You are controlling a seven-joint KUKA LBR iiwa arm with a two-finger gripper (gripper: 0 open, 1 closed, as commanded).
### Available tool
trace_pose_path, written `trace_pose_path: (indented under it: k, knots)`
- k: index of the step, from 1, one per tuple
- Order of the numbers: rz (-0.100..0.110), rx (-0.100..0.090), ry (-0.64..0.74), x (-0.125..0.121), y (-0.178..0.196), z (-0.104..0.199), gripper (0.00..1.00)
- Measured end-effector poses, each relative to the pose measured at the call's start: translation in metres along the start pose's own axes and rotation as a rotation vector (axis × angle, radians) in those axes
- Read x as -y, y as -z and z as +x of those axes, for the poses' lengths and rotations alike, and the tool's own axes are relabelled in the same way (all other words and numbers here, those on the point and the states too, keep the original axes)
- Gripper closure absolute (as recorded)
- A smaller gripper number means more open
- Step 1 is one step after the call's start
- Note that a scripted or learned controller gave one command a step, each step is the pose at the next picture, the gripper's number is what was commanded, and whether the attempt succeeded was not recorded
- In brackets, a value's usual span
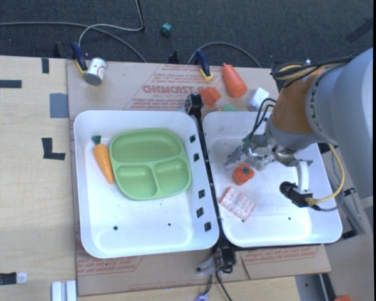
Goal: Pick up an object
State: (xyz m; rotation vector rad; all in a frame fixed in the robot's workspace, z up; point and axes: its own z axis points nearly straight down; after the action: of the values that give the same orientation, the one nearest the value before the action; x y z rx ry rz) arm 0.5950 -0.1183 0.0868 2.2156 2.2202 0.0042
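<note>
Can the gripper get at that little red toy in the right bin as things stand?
Probably yes. The gripper sits right above the red toy in the right bin. The pink packet lies apart, nearer the camera, so nothing crowds the toy.

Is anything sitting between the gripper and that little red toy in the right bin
Nothing visible does. The gripper sits just above the red toy in the right bin. The pink packet lies below the toy, off the path.

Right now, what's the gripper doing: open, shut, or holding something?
Gripper: cannot be told; it sits low in the right bin, just above the small red toy, with nothing visibly held.
</note>
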Motion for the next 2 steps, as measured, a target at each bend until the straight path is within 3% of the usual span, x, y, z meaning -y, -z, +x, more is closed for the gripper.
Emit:
trace_pose_path:
  k: [1, 2]
  knots:
    - [0.0, 0.001, -0.002, 0.026, 0.0, 0.015, 0.0]
    - [0.002, -0.003, 0.0, 0.009, 0.0, -0.001, 0.0]
